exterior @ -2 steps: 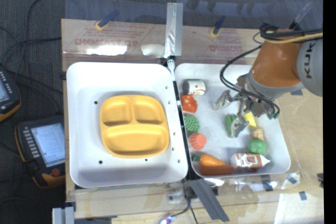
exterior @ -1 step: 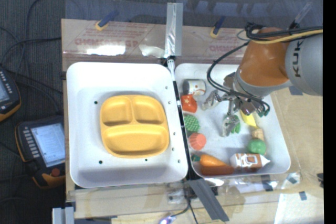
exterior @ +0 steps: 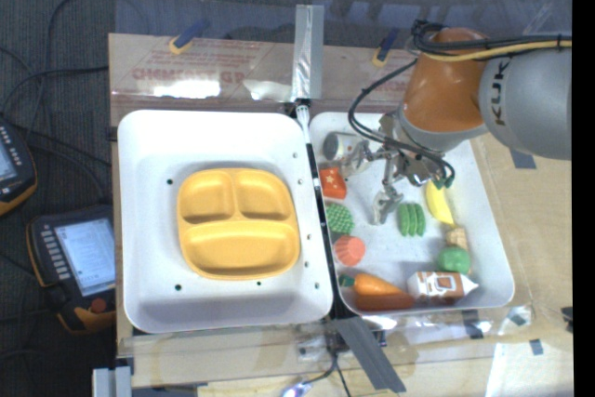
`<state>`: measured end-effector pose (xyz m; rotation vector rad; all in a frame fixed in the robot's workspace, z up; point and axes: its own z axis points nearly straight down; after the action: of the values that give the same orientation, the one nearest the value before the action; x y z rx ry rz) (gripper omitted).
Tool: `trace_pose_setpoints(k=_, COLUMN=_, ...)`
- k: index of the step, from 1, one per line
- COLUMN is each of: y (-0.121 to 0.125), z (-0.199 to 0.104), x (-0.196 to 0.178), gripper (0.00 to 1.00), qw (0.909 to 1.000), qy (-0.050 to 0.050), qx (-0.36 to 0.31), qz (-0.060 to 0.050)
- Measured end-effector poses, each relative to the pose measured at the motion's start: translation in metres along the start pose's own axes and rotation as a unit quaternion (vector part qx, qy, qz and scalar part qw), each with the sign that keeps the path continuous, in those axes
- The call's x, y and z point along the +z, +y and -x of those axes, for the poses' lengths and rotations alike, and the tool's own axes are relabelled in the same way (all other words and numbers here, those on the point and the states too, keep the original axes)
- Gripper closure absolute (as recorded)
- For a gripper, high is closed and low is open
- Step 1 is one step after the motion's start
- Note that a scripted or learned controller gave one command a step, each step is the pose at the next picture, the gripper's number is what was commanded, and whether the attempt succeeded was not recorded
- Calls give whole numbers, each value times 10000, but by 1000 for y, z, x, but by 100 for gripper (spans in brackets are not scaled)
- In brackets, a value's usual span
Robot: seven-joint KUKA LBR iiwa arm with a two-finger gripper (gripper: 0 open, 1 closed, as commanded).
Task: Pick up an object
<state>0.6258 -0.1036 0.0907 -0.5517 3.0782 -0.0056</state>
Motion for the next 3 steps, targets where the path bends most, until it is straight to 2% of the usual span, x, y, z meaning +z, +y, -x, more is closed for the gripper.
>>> trace_pose_setpoints(k=1, y=-49, z=-58, x=0, gripper=0, qw=9752, qy=7, qx=-2214, qz=-1)
trace_pose_setpoints(k=2, y=-48, z=-55, x=-12, gripper=100, qw=9755, qy=-25, qx=-2201, qz=-9)
trace_pose_setpoints(k=3, y=-48, z=-55, x=-12, gripper=0, qw=9754, qy=-26, qx=-2203, qz=-6)
